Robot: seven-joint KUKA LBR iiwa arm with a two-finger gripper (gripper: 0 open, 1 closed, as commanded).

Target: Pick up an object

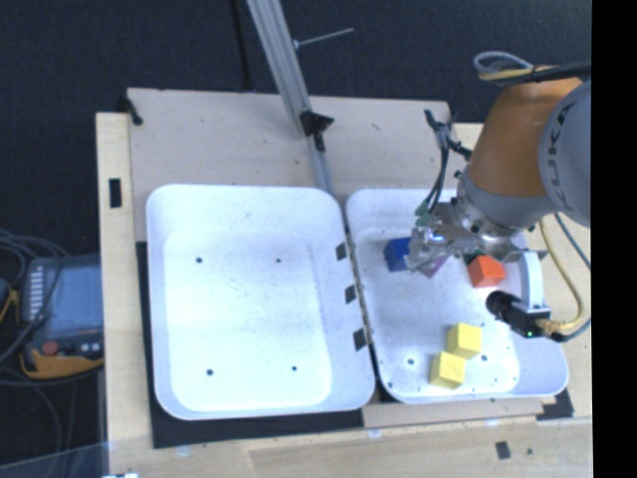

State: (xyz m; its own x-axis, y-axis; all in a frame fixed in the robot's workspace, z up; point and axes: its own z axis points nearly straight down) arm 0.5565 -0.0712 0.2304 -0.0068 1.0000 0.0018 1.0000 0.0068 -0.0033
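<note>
Down at the near edge of the right bin, two yellow blocks sit close together: one nearest the bin's front rim, the other just behind it and a touch to the right, the pair almost touching. Just right of them, over the bin's right side, a black fitting hangs off the arm's wrist with a yellow cable looping away from it.

Moving back into the middle of the bin, there's the orange block, tucked right under the arm's wrist and partly covered by it. Just left of the orange block, the gripper is down low over the bin floor, and whether it is spread or closed cannot be told from this angle; nothing can be made out between its tips. Right beside it on the left sits a blue block, touching or nearly touching the gripper.

Above all that looms the arm, its orange band broad and bright over the bin's back right corner.

Across the divide, the left bin lies beside the right bin, rims nearly meeting. Beyond the bins' far rims, a grey metal rail slants away across the bench.
</note>
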